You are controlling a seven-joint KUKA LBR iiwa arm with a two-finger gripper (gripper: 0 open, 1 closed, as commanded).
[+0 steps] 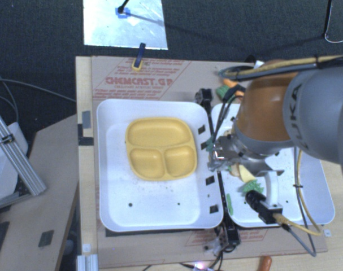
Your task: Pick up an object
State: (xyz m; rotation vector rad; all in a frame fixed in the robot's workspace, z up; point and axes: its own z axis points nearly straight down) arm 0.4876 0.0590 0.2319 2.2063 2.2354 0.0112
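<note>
Grey KUKA arm point(318, 117) with an orange band point(264, 109), black lettering, yellow cable point(301, 208) and black cables trailing.

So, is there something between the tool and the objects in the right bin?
I cannot tell. The arm hangs over the right bin and covers most of it. A yellowish piece and a green piece lie beside the wrist. The yellow tray lies apart in the left bin.
</note>
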